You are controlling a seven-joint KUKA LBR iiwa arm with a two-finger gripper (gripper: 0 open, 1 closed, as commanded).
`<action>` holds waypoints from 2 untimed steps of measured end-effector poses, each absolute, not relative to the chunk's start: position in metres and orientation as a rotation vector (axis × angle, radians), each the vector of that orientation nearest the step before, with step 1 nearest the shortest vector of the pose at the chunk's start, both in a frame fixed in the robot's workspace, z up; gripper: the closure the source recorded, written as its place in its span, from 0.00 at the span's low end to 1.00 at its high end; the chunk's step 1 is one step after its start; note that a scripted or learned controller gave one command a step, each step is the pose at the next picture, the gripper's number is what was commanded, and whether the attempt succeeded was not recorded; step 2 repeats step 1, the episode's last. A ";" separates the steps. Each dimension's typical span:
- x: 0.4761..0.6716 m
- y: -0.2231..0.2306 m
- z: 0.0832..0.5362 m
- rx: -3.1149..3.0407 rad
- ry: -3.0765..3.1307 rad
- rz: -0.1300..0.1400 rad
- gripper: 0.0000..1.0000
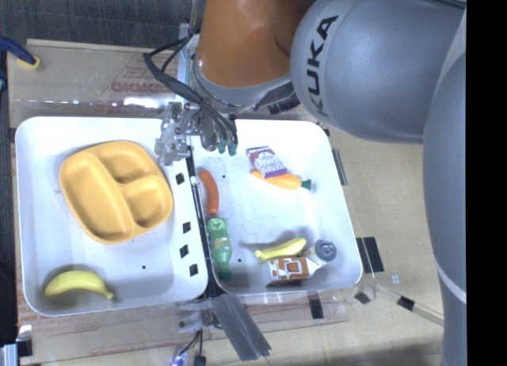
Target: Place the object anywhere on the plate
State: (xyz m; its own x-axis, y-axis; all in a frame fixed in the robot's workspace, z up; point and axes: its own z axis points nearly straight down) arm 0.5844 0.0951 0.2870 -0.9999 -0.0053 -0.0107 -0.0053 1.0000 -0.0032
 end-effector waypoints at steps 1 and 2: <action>0.584 0.095 0.287 -0.009 3.131 -0.005 0.00; 0.584 0.095 0.287 -0.009 3.131 -0.005 0.00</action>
